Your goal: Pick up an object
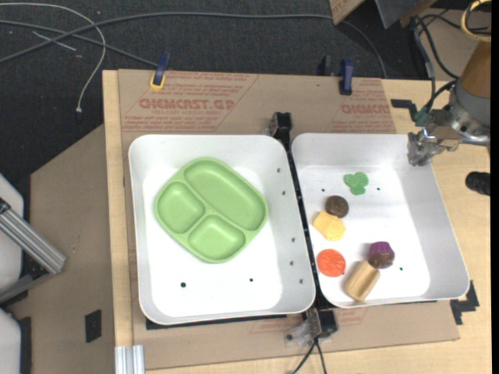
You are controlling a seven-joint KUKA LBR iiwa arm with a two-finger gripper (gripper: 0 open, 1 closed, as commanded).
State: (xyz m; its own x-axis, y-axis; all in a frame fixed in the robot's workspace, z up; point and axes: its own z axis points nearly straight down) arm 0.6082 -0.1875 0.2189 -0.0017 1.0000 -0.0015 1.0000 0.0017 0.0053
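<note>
On the desk (78, 201), a flat brown board with red lettering carries two shallow white bins side by side. The left white bin (156, 287) holds a light green plastic plate with three compartments (210, 209), lying flat and turned at a slant near the bin's middle. Just beyond the divide, the right white bin (437, 216) holds six small things. Nearest the divide, toward the front, lies a flat round orange-red piece (331, 262); above it sits a yellow blocky lump (329, 225), touching a dark brown ball (337, 206) at its far edge. Further back, apart from these, lies a small green leafy piece (356, 182). Toward the front of the bin a tan cylinder (362, 280) lies on its side, its upper end touching a purple knobbly piece (380, 253). At the far right, the grey arm reaches in and its jaws (421, 150) hang over the back right corner of the right bin, well apart from all six things; nothing shows between them, and whether they stand open or closed cannot be told from this angle.
</note>
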